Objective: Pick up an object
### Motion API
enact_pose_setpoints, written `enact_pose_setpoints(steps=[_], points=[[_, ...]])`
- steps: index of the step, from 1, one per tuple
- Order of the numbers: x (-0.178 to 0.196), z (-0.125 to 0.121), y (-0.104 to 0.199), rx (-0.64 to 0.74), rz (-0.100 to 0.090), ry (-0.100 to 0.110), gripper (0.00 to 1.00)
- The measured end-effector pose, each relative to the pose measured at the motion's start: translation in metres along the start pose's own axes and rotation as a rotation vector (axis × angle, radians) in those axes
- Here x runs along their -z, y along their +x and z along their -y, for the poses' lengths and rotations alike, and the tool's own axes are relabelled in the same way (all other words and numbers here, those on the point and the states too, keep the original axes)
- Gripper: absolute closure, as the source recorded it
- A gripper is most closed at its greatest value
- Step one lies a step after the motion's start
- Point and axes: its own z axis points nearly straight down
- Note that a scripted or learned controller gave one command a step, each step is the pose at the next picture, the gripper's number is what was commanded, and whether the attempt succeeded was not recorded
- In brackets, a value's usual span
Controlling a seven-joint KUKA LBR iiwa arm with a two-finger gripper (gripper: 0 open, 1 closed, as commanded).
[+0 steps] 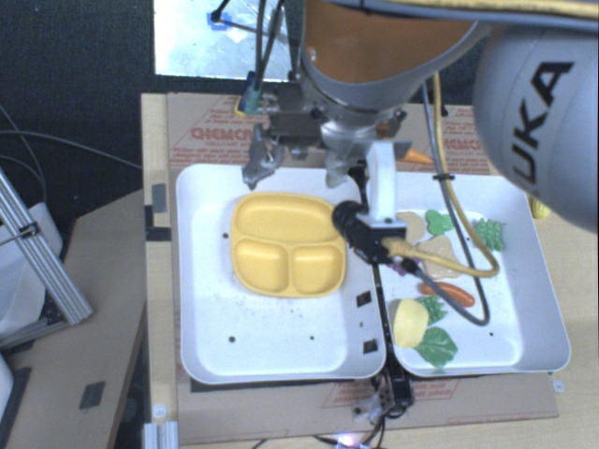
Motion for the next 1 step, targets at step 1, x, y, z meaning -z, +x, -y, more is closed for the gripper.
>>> enact_pose_setpoints(steps=[1], points=[[-0.0692, 0.0237, 0.0031, 0.001, 0.000, 0.001, 0.00]])
